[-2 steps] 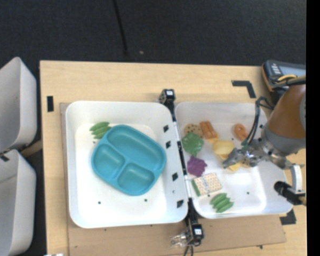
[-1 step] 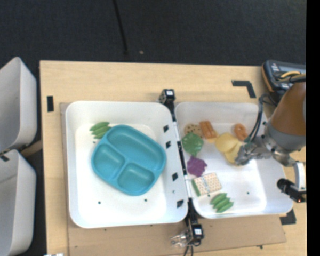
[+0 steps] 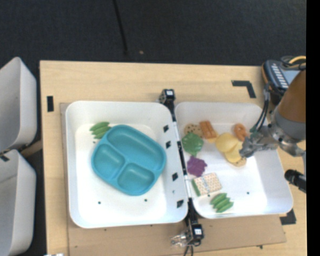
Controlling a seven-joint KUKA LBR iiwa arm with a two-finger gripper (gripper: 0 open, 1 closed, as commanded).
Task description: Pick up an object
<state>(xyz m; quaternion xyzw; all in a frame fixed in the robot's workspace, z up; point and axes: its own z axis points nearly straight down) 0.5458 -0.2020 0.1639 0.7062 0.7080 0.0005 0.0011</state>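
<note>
The yellow toy (image 3: 229, 146) lies in the right bin (image 3: 266, 196), unlifted, so the pick is not yet done. The end effector (image 3: 246, 148) sits at the toy's right edge; I cannot tell its opening. Left of the toy lies a green piece (image 3: 192, 142).

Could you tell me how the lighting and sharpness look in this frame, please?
Camera view: even, soft light, with no hard shadows in the white bins; the blue tray shows mild sheen without glare; overall focus is soft, so the small toy foods look mushy; the gripper is blurred against the yellow item.
</note>
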